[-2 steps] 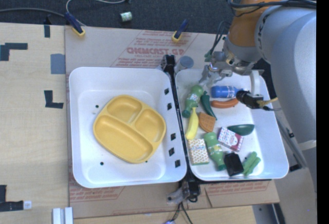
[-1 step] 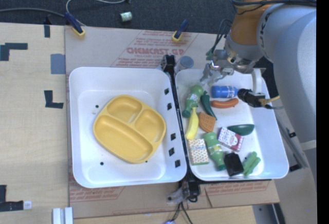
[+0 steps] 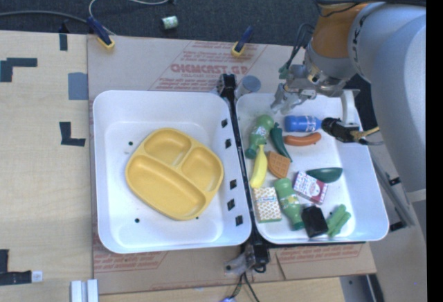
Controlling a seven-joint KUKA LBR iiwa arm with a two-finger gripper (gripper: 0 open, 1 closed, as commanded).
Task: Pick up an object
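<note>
My gripper (image 3: 286, 98) hangs over the back of the right bin (image 3: 360, 190), just above and left of a blue can (image 3: 301, 123). Its fingers look open with nothing between them. Below the can lies a red sausage-shaped toy (image 3: 302, 140). A green bottle (image 3: 261, 129), a dark green pepper (image 3: 278, 141) and a yellow banana (image 3: 259, 169) sit along the bin's left side. Nearer the front are an orange wafer (image 3: 279, 165), a pink carton (image 3: 310, 188), a cracker box (image 3: 267, 203) and a black block (image 3: 315, 221).
The left bin (image 3: 111, 155) holds a yellow divided plate (image 3: 176, 172). A black divider with clips (image 3: 230, 155) runs between the bins. The grey arm (image 3: 387, 72) covers the right bin's far right corner. Cables and yellow clamps (image 3: 102, 34) lie behind the bins.
</note>
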